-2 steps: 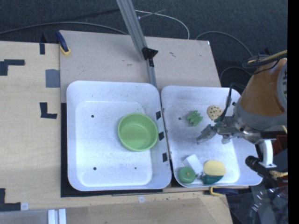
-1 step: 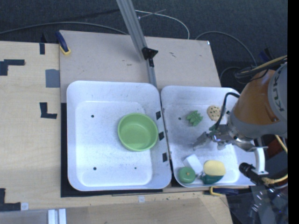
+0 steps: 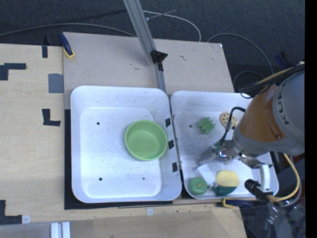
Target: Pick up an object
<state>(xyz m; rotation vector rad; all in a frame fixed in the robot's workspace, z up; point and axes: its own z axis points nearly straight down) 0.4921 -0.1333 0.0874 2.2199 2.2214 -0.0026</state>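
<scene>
1. While the arm (image 3: 270,120) is reaching in from the right of the camera view, its end effector (image 3: 210,155) is sitting low over the floor of the right bin (image 3: 188,103), its metal tip pointing left.
2. Whether the end effector is spread or pressed together cannot be told from this angle; nothing is showing between its tips.
3. A small green leafy object (image 3: 206,126) is lying just above the end effector and apart from it.
4. A tan spotted disc (image 3: 226,117) is lying above and to the right of the end effector, partly hidden by the arm and a black cable.
5. A yellow rounded object (image 3: 227,177) is resting below and to the right of the end effector, with a teal piece (image 3: 227,189) touching its lower edge.
6. A green round object (image 3: 198,185) is lying below the end effector, near the bin's lower edge.
7. A white flat piece (image 3: 204,172) is lying just below the end effector, between the green round object and the yellow one.
8. A green bowl (image 3: 146,140) is sitting upright in the left bin (image 3: 99,103), well to the left of the end effector.
9. Both bins are resting side by side on the bench (image 3: 109,58).
</scene>
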